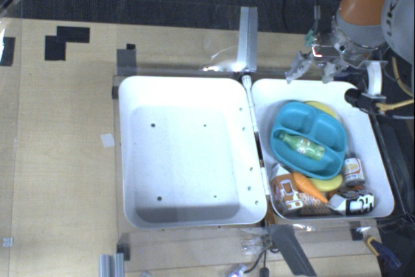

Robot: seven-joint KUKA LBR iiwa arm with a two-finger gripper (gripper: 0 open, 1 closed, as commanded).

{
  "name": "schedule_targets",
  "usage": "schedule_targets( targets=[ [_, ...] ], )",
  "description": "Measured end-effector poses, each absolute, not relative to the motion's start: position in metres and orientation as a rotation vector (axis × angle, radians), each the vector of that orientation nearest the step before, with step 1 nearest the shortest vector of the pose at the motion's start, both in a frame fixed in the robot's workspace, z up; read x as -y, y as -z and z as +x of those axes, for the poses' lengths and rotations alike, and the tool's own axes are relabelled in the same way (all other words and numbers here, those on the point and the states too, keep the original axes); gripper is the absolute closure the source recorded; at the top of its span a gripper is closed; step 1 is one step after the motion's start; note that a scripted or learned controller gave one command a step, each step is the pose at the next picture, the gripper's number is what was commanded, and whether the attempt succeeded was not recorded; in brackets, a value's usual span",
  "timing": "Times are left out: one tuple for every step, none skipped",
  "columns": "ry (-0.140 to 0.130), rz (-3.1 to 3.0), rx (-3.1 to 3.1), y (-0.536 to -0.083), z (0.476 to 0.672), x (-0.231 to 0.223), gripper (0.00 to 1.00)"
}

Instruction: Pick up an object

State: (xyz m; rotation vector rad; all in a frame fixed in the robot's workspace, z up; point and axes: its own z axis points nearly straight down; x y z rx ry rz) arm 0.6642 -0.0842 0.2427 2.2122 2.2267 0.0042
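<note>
Where bins (188, 91) sit, pale wooden bench (58, 139).

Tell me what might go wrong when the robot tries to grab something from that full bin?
1. The green bottle lies on its side in the blue tray, so it may roll away from a pinch.
2. The carrot, banana and small packages are crowded in the right bin, so the gripper might bump neighbours or catch two things at once.

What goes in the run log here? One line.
gripper: open, above right bin far rim | holding: nothing | blue plate: in bin, bottle on it
</note>
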Motion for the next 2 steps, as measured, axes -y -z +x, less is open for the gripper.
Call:
schedule_targets(
  targets=[
    [-0.003,1.949,-2.46,-0.127,0.607,0.126,0.0],
    [-0.024,1.948,-2.431,-0.106,0.632,0.1,0.0]
  ],
)
